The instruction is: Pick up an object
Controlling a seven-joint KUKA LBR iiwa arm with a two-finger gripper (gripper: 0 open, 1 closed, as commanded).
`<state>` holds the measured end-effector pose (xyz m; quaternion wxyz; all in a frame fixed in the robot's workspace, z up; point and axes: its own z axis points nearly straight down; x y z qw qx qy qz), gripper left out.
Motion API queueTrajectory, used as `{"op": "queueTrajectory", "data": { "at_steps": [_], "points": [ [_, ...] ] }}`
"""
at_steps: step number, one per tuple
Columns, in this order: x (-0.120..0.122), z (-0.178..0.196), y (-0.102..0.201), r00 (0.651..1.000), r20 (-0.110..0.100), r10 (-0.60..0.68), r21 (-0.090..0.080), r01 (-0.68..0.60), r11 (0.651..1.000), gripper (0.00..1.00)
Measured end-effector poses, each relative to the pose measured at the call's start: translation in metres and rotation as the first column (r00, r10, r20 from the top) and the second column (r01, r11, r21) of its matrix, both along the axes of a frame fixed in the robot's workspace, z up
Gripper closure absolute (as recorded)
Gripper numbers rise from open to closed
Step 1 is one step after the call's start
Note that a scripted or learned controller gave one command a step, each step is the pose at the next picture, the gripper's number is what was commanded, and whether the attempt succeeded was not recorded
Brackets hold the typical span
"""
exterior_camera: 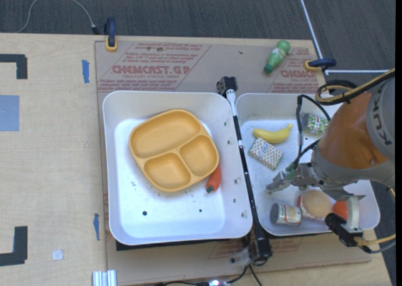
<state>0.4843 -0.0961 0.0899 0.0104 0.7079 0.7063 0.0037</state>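
Over the right bin [370, 215] our gripper [281, 181] hangs with its fingers apart on nothing, just above a small can [286, 214] lying beside a bread roll [316, 203]; we see a banana [273, 132] and patterned block [266, 153] farther back

plate [173, 149] – orange-yellow | banana [272, 133] – yellow | bottle [276, 56] green | bins [119, 165] white | carrot [214, 180] orange-red
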Motion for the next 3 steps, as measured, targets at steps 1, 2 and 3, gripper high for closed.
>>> {"op": "queueTrajectory", "data": {
  "at_steps": [1,2,3],
  "points": [
    [0.0,0.0,0.0002,1.0,0.0,0.0,0.0,0.0,1.0,0.0],
    [0.0,-0.0001,0.0004,1.0,0.0,-0.001,-0.001,0.001,1.0,0.0],
    [0.0,-0.0001,0.0006,1.0,0.0,-0.001,-0.001,0.001,1.0,0.0]
  ]
}}
